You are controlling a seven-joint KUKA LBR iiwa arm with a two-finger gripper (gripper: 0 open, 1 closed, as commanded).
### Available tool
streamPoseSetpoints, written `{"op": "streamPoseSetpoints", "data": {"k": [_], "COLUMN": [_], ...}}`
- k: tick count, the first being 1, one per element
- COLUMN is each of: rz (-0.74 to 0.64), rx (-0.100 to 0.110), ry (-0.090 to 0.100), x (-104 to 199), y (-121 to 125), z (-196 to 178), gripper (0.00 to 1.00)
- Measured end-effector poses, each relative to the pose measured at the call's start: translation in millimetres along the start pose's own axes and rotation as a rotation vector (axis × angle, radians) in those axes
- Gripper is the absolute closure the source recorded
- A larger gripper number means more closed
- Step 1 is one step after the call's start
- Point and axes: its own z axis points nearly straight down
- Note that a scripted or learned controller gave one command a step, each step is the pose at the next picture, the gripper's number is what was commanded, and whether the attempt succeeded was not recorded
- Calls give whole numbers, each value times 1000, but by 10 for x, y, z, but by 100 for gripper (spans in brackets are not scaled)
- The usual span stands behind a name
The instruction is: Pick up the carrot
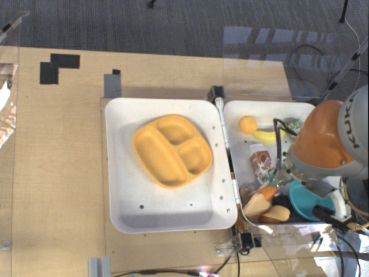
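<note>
I can't tell my gripper's (275,184) state beside the carrot (268,191); crowded bread pieces (264,209) could deflect it, spoiling the grasp.

Bright, even overhead light; soft shadows inside the left bin (115,154); glare at bottom right.

Arm (326,140) over right bin (236,154); yellow tray (172,150) in left bin (115,172).

One fixed camera looks down at a slant on both bins (115,154), fairly high above the bench (57,183).
</note>
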Motion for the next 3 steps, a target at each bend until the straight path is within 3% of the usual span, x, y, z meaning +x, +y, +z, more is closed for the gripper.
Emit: {"op": "streamPoseSetpoints", "data": {"k": [1, 2, 3], "rz": [-3, -3, -455], "rx": [-13, -12, -14], "ry": [-2, -1, -3], "x": [8, 11, -146], "y": [58, 53, -13], "z": [-122, -116, -18], "gripper": [100, 0, 0]}}
